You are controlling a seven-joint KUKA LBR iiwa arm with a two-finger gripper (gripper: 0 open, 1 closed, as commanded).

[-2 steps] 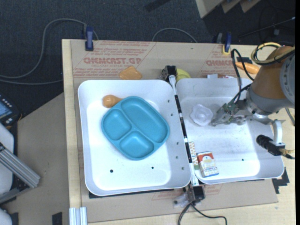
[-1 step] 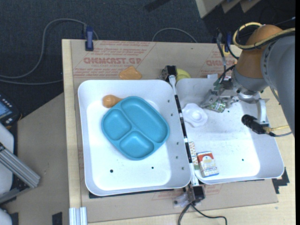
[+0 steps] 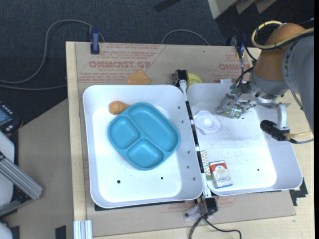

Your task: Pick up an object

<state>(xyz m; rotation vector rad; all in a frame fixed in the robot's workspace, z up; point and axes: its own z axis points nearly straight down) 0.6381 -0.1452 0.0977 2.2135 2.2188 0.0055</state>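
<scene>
My gripper point(image 3: 228, 107) hangs over the back part of the right bin point(image 3: 259, 148), reaching in from the right. Just left of and below it a small white cup-like piece point(image 3: 206, 122) lies on the bin floor, apart from the gripper. A small box with red and green print point(image 3: 220, 175) rests at the right bin's front left corner. The left bin point(image 3: 99, 148) carries a blue divided plate point(image 3: 143, 134) and a small orange piece point(image 3: 117, 106) at the plate's back left edge.
Outside the bins, an orange object point(image 3: 138, 77) and a yellow object point(image 3: 193, 78) lie on the cardboard-topped bench at the back. Clips and a divider strip point(image 3: 194, 133) run between the two bins. The arm's grey body and orange band point(image 3: 279, 49) stand over the back right.
</scene>
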